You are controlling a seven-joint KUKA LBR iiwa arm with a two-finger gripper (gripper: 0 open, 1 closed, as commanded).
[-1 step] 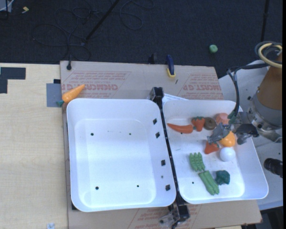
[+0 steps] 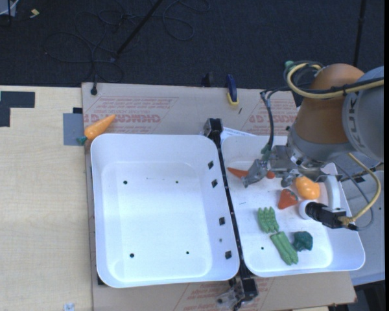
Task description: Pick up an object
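Note:
My gripper hangs low over the upper left part of the right bin. A thin red-orange piece lies just left of the gripper, close to it; whether they touch is unclear. Further right lie a red piece and a yellow-orange one, partly under the arm's wrist. Toward the bin's front sit a ridged green piece, a long green piece and a dark green lump.
The left bin stands beside the right one, a black divider rail between them. An orange carrot lies on the bench outside the left bin's far corner. Cables loop around the arm's wrist.

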